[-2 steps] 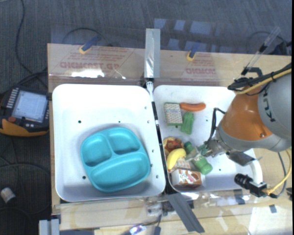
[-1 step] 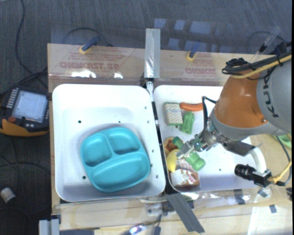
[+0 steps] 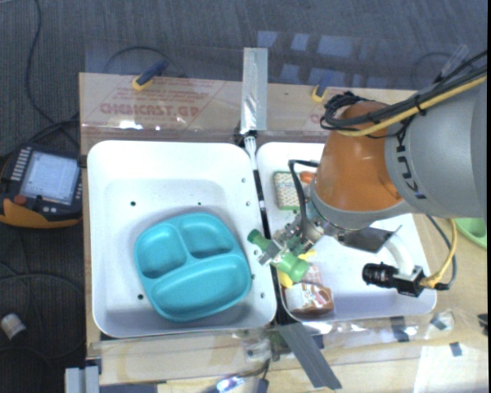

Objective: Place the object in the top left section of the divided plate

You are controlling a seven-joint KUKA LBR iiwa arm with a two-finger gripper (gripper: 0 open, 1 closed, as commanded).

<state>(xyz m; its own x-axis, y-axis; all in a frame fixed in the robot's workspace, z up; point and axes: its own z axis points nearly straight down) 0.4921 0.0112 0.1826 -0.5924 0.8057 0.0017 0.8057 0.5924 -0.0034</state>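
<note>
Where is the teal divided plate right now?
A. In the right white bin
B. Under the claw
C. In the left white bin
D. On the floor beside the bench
C: the teal divided plastic plate lies in the left white bin, apart from the claw over the right white bin.

The floor (image 3: 147, 15) is covered with a dark grey carpet, and thin black cables (image 3: 20, 11) lie on it at the upper left and lower left. At the left side a handheld control pendant (image 3: 39, 187) with a lit screen and an orange edge rests on the carpet, just beside the wooden bench (image 3: 172, 105), which carries clear tape and a yellow clamp (image 3: 150, 74) at its far edge
</note>
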